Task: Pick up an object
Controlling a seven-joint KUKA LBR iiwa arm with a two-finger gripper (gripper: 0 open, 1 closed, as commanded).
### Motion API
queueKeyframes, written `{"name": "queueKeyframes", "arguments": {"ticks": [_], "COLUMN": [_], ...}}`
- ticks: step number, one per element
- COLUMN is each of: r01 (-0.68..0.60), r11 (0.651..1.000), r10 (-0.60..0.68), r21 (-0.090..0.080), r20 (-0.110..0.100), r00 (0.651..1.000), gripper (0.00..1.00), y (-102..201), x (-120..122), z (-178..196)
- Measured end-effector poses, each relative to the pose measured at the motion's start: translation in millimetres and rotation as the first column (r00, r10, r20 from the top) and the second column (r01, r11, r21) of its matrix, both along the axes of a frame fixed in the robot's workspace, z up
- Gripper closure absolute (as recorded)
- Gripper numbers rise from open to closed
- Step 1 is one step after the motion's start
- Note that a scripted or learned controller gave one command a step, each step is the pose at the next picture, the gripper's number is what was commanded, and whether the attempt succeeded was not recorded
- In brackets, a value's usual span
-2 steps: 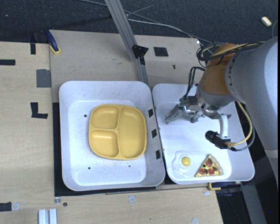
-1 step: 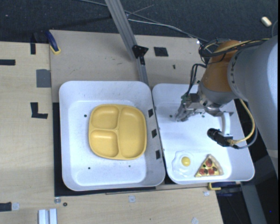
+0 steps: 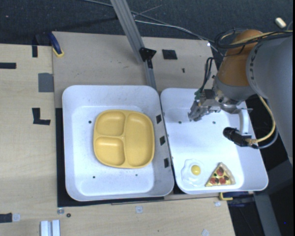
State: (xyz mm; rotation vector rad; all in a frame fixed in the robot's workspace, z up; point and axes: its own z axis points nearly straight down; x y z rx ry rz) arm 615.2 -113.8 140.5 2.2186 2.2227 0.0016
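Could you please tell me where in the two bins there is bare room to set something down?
Right bin: the middle floor is bare, between the hand above and the fried egg and pizza slice at the near edge. Left bin: the yellow plate fills the centre, leaving bare strips around it.

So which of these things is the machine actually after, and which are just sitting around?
Part of the job:
- gripper, above the right bin
- toy fried egg, near that bin's front edge
- toy pizza slice, beside the egg
- yellow divided plate, in the left bin, also something it might pick

Just lying about:
- blue clip at the bench's far corner
- metal pole
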Motion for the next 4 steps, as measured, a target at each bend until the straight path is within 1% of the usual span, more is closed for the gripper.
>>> {"name": "queueKeyframes", "arguments": {"ticks": [1, 2, 3, 4], "r01": [0.002, 0.001, -0.004, -0.004], "r11": [1.0, 1.0, 1.0, 1.0], "r10": [-0.002, -0.001, 0.004, 0.004], "r21": [-0.001, -0.001, 0.001, 0.0], "r20": [0.001, 0.001, -0.004, -0.005], "r00": [1.0, 1.0, 1.0, 1.0], "gripper": [1.0, 1.0, 1.0, 1.0], "y": [-7.7, -7.6, 49.0, 103.2], "x": [-1.6, -0.9, -4.6, -14.2], "z": [59.0, 97.3, 84.7, 74.1]}}
